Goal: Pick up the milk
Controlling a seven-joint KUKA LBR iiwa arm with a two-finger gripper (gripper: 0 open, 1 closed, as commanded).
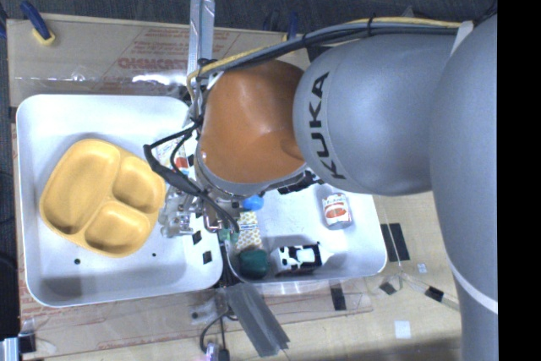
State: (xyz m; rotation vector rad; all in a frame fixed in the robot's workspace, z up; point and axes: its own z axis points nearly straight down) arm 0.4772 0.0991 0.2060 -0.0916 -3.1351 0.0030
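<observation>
Camera view showed the black-and-white cow-patterned milk carton (300,256) against the white plastic bin's (365,254) bottom edge, beside a dark green round object (252,263). The gripper (179,217) hung at the neighbouring bin's edge; I could not tell whether it was open or closed. Descending there would likely miss the carton or catch the green object.

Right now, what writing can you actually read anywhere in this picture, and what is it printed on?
"KUKA", in black letters on the grey arm.
Red print on the brown board behind the bins: reversed and faint, too blurred to read.
Label on the small can: red and white, too small to read.
Black and white carton: pattern visible, no legible words.
</observation>
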